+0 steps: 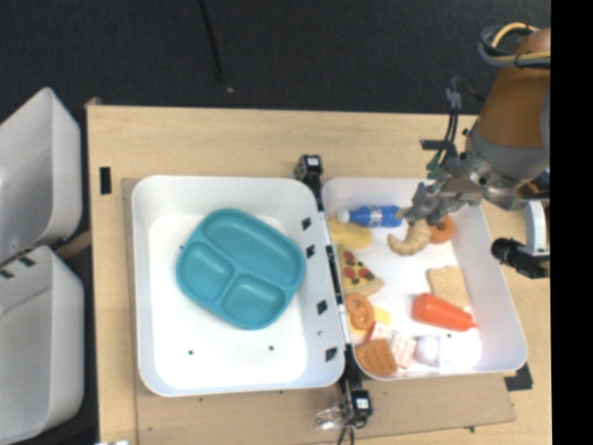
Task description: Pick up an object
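Waffle point(376, 356) and small wrapped bits sit at the bottom edge of the right bin point(496, 290), lower centre of the frame. Above them lie an orange carrot point(442, 312), a toast slice point(448, 284), a pizza slice point(357, 272) and a blue-labelled bottle point(372, 216). At upper right, the gripper point(425, 209) hangs over a tan croissant point(410, 239); its grip cannot be made out. Left of centre, a teal divided plate point(241, 267) rests in the left bin point(157, 341).
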Motion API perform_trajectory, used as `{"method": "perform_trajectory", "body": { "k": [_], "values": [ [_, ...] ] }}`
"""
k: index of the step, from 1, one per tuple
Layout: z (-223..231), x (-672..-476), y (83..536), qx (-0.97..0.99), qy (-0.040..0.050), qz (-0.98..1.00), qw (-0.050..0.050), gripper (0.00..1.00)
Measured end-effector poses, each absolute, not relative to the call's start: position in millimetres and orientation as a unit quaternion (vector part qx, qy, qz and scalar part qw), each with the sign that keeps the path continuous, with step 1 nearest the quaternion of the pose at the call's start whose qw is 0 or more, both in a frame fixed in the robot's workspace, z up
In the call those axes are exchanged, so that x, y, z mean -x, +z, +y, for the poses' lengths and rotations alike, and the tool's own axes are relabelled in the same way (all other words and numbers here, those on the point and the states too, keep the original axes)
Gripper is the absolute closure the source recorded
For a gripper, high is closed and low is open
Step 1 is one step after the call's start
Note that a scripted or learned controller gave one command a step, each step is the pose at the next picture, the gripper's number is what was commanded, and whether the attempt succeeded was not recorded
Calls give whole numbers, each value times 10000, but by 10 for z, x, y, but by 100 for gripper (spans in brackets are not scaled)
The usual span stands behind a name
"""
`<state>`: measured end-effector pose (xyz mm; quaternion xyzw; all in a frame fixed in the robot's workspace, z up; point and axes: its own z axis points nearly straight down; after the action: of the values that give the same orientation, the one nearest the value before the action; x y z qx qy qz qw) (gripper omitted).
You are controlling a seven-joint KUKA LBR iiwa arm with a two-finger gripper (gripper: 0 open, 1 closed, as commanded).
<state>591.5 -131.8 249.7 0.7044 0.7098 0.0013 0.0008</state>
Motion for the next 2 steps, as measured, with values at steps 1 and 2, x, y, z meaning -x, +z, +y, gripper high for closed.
{"method": "perform_trajectory", "body": {
  "k": [1,2],
  "values": [
    [-797,-6267,2474,-7050,8,7092,17,100],
    [-353,-6625,2390,-7051,10,7092,14,100]
  ]
}}
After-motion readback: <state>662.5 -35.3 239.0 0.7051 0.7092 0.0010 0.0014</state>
